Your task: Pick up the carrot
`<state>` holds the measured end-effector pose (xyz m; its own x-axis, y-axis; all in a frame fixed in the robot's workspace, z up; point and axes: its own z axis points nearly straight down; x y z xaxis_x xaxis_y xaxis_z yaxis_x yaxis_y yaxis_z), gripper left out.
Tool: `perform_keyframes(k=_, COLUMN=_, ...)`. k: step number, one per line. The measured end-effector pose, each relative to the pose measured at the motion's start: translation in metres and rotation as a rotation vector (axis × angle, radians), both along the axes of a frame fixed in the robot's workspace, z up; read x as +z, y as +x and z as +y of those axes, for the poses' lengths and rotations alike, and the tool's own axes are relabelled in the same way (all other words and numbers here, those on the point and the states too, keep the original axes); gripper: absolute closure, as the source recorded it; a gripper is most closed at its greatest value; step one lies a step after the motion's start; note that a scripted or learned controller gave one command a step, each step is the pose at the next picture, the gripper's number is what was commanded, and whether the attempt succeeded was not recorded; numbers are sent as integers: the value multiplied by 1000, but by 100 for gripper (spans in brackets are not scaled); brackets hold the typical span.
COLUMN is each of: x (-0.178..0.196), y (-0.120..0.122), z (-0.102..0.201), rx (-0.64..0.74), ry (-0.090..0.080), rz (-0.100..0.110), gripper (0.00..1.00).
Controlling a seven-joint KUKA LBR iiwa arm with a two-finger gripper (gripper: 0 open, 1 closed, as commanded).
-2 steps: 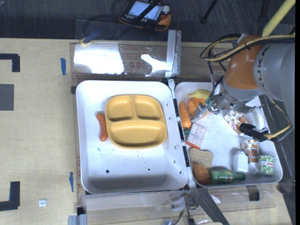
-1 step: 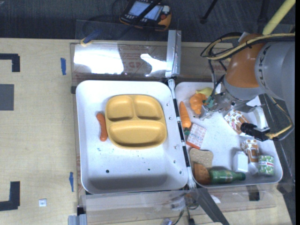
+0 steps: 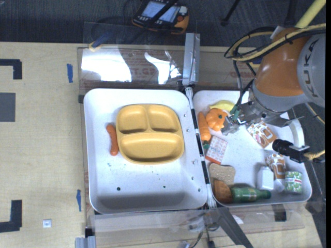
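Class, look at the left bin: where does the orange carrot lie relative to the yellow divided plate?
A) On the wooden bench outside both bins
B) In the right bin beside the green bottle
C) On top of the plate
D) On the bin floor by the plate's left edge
D: the carrot lies lengthwise on the white floor of the left bin, right at the left edge of the yellow divided plate.

You've got the carrot [image 3: 204, 128] in the right-hand bin, hard against its left wall, near the divider btwn the two bins. It's a slim orange piece lying flat, long axis running roughly top-to-bottom w/ a slight tilt. Its upper end is partly covered by a rounder orange item; its lower end sits just beside a printed card.
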<state>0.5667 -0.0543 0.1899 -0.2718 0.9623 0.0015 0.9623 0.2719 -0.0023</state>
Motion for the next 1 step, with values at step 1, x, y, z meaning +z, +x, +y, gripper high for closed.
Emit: perform_keyframes(k=1, x=30, y=-21, z=4, rx=-11, ry=-1, rz=-2, gripper=100)
